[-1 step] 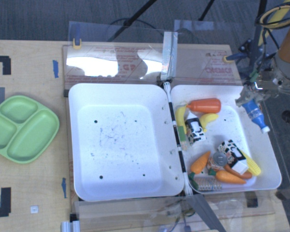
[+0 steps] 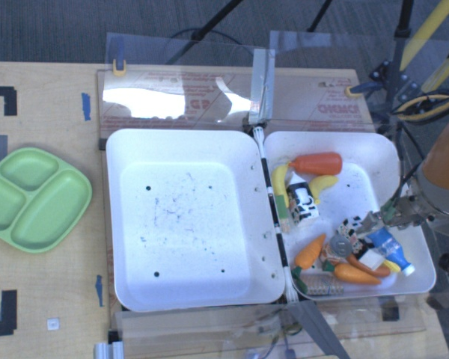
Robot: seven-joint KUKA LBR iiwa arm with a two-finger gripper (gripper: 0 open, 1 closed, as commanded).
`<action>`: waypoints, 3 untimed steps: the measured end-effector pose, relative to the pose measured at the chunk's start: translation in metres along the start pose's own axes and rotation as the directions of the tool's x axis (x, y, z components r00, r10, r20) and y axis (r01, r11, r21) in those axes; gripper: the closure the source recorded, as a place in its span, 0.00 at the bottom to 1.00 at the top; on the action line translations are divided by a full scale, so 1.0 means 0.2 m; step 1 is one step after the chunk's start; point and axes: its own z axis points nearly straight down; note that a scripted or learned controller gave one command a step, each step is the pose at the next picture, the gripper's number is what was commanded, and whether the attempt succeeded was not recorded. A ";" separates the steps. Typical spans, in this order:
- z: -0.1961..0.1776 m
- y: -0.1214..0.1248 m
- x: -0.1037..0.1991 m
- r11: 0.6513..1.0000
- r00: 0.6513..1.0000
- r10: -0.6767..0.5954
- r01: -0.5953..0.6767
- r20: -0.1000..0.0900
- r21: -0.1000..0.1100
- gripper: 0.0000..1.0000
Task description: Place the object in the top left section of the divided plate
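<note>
Camera view now: the gripper [image 2: 368, 223] is seen low over the right bin [image 2: 385, 155], reached in from the right edge, its tip set just above the toy heap, presumably so that one piece can be picked for the plate. Whether anything is clasped cannot be told; its tip is too small and cluttered to be read. Nothing is seen lifted clear, so the object to be moved is judged to lie among the pile in the right bin. That bin is crowded: a red-orange sausage-like toy [image 2: 315, 162] is laid at the top, a yellow banana shape [image 2: 281, 179] just beside it, a black-and-white carton [image 2: 302, 200] below, an orange carrot [image 2: 310, 253] nearer the front, and a blue-and-white tube [image 2: 390, 250] beside a second orange carrot [image 2: 357, 274] right under the gripper. The left bin [image 2: 127, 155] bears only faint scribbles. The green divided plate [image 2: 36, 198] is parked on the counter [image 2: 45, 81], well apart to the left, its top left section [image 2: 28, 169] unfilled, so the pick step is judged unfinished.
</note>
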 end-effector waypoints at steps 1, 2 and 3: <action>-0.85 0.07 0.11 0.999 0.999 -0.048 0.048 0.003 -0.003 1.00; -0.90 0.07 0.11 0.999 0.999 -0.048 0.048 0.005 -0.007 1.00; -0.95 0.08 0.11 0.999 0.999 -0.049 0.049 0.008 -0.011 1.00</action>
